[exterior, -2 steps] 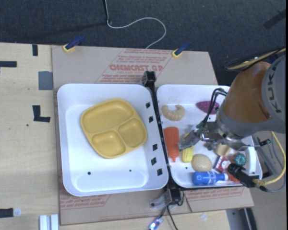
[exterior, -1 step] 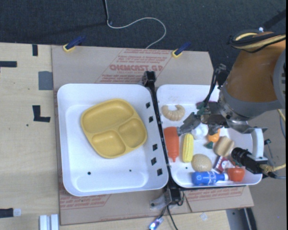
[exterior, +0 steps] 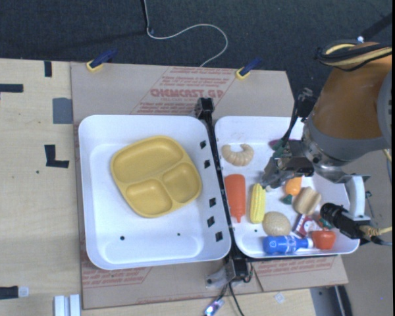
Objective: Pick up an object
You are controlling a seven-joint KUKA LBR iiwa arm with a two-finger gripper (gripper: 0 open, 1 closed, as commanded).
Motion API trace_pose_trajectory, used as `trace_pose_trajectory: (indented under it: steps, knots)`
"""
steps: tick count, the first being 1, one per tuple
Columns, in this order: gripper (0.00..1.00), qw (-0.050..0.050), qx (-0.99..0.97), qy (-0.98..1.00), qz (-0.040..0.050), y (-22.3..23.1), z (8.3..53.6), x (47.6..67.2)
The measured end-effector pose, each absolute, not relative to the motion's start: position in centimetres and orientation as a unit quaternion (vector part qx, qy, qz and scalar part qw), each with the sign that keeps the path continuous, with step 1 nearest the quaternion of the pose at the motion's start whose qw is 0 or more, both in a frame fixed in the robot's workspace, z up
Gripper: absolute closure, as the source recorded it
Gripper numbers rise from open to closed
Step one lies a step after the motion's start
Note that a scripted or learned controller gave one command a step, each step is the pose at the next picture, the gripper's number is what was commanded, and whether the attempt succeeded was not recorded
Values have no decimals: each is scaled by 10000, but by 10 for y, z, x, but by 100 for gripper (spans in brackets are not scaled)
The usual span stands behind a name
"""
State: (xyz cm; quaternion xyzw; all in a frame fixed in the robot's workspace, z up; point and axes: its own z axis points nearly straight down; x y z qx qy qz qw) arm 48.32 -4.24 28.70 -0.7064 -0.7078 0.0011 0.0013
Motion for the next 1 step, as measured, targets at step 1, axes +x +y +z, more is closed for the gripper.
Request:
trace_pose_trajectory:
  steps: [1]
  knots:
    - [100, -22, -7043, -7099, -31, 10, 375, 484]
